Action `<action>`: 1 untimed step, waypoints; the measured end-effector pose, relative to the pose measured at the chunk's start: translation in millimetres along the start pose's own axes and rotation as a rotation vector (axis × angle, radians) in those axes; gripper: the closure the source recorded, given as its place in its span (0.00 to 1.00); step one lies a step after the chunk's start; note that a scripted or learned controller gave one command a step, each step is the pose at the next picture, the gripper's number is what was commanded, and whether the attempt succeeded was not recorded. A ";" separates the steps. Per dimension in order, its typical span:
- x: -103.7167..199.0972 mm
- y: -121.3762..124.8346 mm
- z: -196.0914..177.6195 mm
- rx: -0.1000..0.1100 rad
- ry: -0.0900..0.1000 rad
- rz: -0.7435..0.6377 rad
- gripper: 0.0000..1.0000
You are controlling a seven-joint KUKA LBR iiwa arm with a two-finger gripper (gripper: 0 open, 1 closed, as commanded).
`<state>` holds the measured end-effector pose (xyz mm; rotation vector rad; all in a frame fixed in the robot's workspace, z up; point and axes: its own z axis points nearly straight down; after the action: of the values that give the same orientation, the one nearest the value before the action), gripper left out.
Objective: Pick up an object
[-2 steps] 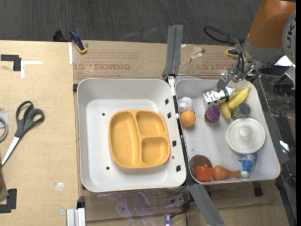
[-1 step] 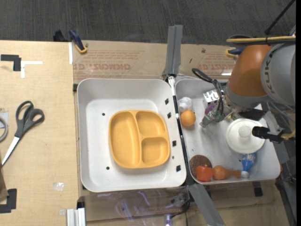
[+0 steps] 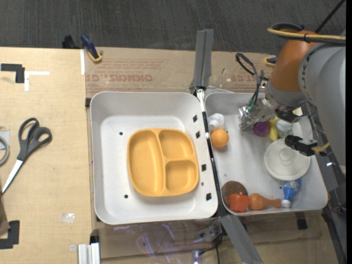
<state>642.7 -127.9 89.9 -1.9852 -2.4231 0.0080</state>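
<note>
The two-finger gripper [image 3: 250,116] hangs low over the far part of the right white bin [image 3: 250,164], near its far wall, and whether it is spread or closed cannot be told from this slanted view; nothing can be seen held in it.

Just beside it, toward the bin's right wall, lies a small purple rounded object [image 3: 260,128], touching or nearly touching the metal tip; this looks like the nearest candidate, a short shift to the right. It is too small and too hidden by the wrist to give a long axis.

On the other side, toward the wall shared with the left bin, sits an orange ball [image 3: 219,138], with a small white piece [image 3: 215,120] just beyond it.

Further out, a white round lidded dish [image 3: 285,159] sits by the right wall. Along the near edge lie a brown disc [image 3: 234,190], a red-orange rounded toy [image 3: 238,202] and an orange peg-shaped toy [image 3: 263,202], its length running along that edge.

The left white bin [image 3: 104,164] carries a yellow three-part plastic tray [image 3: 163,161].
</note>
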 end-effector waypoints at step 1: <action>-41.3 -23.4 -70.0 -0.010 -0.006 0.028 1.00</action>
<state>628.6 -173.1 159.9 -2.0264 -2.4033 0.0015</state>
